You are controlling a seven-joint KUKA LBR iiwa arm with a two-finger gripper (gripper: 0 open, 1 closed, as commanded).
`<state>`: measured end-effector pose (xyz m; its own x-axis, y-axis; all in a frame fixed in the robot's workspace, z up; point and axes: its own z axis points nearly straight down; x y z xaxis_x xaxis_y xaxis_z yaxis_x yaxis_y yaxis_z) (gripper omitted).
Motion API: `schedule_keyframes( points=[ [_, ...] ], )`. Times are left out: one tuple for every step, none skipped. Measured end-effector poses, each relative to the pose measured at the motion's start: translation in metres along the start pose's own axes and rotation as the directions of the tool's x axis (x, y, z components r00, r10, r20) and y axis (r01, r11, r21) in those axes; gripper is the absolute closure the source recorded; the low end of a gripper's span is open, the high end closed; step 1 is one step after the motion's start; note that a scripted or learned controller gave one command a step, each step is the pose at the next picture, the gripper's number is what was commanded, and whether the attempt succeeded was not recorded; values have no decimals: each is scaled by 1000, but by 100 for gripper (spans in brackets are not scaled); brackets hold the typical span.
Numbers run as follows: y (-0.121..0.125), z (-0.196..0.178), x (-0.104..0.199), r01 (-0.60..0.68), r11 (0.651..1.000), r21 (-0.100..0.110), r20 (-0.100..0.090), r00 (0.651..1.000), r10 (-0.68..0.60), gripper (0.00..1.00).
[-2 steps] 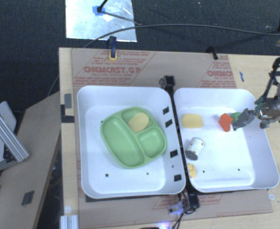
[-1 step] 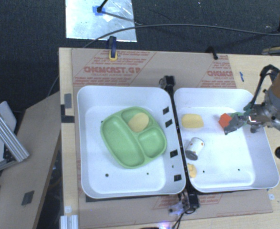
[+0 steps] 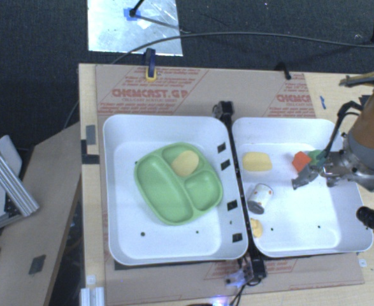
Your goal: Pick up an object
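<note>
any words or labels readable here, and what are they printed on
"CHEMCAST GP" in red on the brown protective sheet behind the left bin.
The same red print repeats on the sheet behind the right bin, but there it is partly cut off and too blurred to read.

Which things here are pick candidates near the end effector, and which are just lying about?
In play, right bin:
- end effector
- orange block
- yellow block
- small white cup on its side
- small yellow piece by the divider

Lying about:
- green divided plate in the left bin
- yellow lump in the plate's upper compartment
- clamp on the board
</note>
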<state>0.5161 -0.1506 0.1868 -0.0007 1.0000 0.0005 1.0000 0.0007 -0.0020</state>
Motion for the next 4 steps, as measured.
schedule_keyframes(
  points=[
    [-3,56,-9,0,1000,0,0,1000,0,0],
    [-2,43,-9,1,1000,-6,3,1000,-1,100],
    [-9,-15,-7,4,1000,-9,3,1000,-4,100],
    [-5,-59,-10,4,1000,-9,3,1000,-4,100]
  ],
)
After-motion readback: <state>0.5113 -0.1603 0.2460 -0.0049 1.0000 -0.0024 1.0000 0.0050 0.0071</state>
